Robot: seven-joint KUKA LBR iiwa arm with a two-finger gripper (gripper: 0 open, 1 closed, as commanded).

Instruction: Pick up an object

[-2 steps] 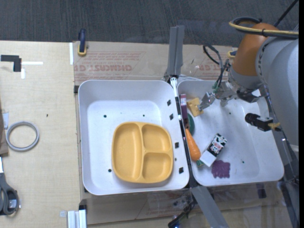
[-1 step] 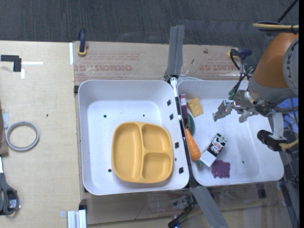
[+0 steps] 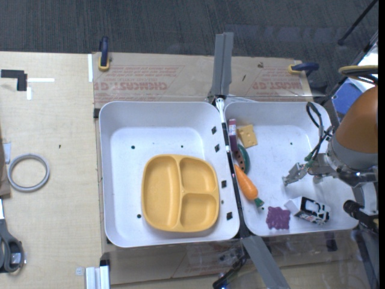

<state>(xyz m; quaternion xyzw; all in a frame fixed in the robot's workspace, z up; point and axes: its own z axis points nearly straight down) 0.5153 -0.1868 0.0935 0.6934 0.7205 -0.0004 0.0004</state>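
gripper (image 3: 295, 174) over right bin (image 3: 283, 125), fingers apart, nothing between | nearest: black-white packet (image 3: 313, 210), just below-right of the fingertips | purple grape bunch (image 3: 278, 218) below-left | carrot (image 3: 245, 184) farther left, long axis up-down

Glossy yellow plastic plate (image 3: 180, 192), smooth white plastic bins (image 3: 114, 161), matt pale wood desk (image 3: 48, 131), printed brown cardboard (image 3: 150, 84), metal scissors (image 3: 9, 251)

The arm (image 3: 361, 131) runs off the right edge; scissors (image 3: 9, 251) (bottom left) are cropped; the gripper's (image 3: 295, 174) fingers are too small to read.
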